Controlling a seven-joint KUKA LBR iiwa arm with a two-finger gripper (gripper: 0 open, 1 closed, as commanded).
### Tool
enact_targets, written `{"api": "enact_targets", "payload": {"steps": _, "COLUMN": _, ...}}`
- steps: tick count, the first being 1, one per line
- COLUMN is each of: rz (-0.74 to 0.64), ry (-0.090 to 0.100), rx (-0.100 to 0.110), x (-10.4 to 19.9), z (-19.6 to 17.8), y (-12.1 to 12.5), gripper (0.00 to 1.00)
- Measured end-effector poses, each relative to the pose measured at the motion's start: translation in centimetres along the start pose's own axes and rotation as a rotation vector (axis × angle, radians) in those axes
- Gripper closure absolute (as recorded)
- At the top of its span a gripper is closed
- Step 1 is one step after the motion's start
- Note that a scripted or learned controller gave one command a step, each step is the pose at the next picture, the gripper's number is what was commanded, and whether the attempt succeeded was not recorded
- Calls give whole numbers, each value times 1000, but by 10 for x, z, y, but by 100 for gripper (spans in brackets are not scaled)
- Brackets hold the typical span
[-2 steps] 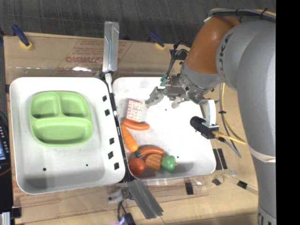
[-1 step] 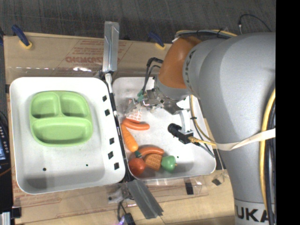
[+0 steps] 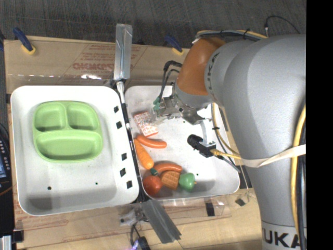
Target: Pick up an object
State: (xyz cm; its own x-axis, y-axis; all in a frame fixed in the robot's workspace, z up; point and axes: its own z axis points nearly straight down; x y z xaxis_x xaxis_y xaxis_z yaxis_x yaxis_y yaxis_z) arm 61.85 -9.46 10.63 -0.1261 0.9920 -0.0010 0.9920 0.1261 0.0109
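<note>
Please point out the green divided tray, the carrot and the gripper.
green divided tray (image 3: 66, 130): camera view, on its middle ridge.
carrot (image 3: 144, 156): camera view, on its body.
gripper (image 3: 162, 108): camera view, at its tip.

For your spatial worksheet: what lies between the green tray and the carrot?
In the camera view, bare white bin floor, then the two bins' adjoining walls, separate the tray from the carrot.

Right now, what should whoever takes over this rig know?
Pincer: low over the upper part of the right bin, beside the small red-and-white packet; nothing seen in its grip.
Things: the toy food sits in the right bin, with the hot dog, carrot, tomato, waffle piece and green piece. The green divided tray lies in the left bin.
Done: no pick yet.
Left: grasp one object and lift it.
</note>
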Motion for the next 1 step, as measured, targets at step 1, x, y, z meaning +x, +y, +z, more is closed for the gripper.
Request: {"api": "enact_targets", "payload": {"steps": 1, "rz": 0, "ry": 0, "rx": 0, "x": 0, "z": 0, "y": 0, "gripper": 0}}
